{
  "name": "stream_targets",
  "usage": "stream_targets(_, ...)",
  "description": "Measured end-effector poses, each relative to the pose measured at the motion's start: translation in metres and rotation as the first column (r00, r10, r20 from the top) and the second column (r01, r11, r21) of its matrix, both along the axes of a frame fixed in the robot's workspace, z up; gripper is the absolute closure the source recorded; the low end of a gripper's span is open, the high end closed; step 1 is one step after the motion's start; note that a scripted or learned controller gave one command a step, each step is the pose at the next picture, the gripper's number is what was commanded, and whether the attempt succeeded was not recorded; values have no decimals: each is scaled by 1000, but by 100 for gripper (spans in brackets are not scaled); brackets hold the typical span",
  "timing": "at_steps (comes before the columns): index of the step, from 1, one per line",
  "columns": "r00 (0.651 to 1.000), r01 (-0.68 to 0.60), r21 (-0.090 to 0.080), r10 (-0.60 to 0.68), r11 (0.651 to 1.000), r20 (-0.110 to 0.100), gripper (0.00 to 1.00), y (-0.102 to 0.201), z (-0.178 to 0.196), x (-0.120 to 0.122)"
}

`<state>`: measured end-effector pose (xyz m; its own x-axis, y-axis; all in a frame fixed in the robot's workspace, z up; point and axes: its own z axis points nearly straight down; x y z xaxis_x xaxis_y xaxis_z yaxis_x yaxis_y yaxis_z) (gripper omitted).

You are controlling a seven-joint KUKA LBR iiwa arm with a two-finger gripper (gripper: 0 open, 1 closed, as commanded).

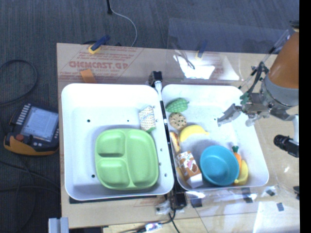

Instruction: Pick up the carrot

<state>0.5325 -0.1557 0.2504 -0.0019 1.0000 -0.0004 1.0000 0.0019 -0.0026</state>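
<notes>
Gripper: you can see the gripper (239, 114) over the upper right of the right bin (214, 92), reaching in from the right. One finger (227, 115) sticks out toward the bin's middle and another part points down on the far side, so the fingers look spread apart with nothing between them.

Carrot: look below the fingers, toward the bin's near right corner. The carrot (236, 155) is a small orange piece with a green top, wedged between the blue bowl (219, 164) and the bin wall. It appears to touch the bowl's rim.

Why that matters: you have little room there. My guess is the fingers must come down aligned with the gap, or they will hit the bowl or the wall.

Neighbours: a yellow banana (242, 173) lies just below the carrot, curving around the bowl, so a loose grab could catch it instead.

Farther from the fingers: a cookie (178, 120) and a green leafy toy (177, 104) sit across the bin, well apart from the carrot.

Left bin: the green divided plate (127, 158) rests there, out of the way.

Progress: the carrot is not yet lifted; I judge the approach is unfinished.
</notes>
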Motion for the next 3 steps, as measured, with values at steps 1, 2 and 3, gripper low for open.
stream_targets(1, 1000, 13, -1, -13, 1000, -7, 0, -70, -66, -52)
stream_targets(2, 982, -188, 8, 187, 982, 9, 0, -58, -153, -44)
stream_targets(3, 982, -187, 3, 187, 982, 14, 100, -59, -144, -42)
